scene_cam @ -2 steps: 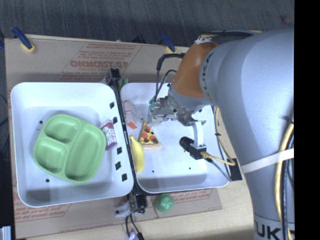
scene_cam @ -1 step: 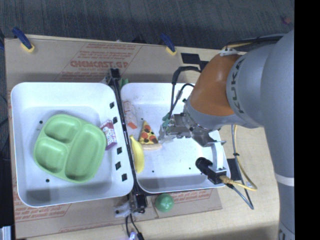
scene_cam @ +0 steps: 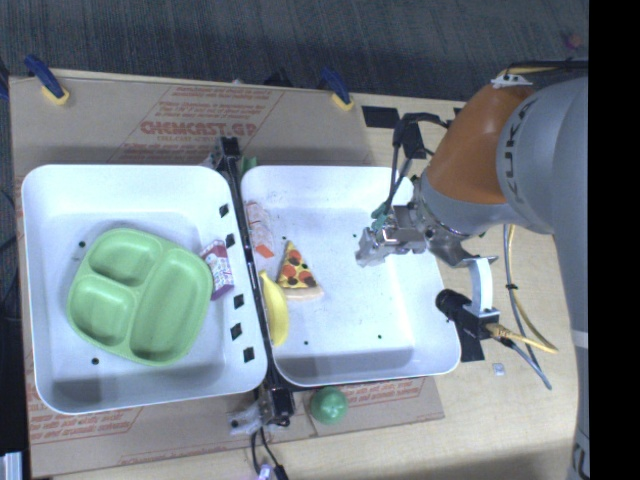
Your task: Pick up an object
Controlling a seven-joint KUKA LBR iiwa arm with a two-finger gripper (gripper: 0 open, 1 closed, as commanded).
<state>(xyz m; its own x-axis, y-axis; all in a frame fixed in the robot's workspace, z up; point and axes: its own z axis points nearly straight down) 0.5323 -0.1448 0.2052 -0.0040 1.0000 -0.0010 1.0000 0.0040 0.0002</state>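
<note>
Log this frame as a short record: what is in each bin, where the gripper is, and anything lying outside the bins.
left bin: green divided plate; small packet by the right wall
right bin: pizza slice, banana along the left wall, small orange piece
gripper: over the right bin's right half, apart from the pizza slice; nothing visible between its fingers
outside bins: green ball on the cardboard at the near edge

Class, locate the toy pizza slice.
The pizza slice lies in the right bin, near its left wall, just right of the banana.
</note>
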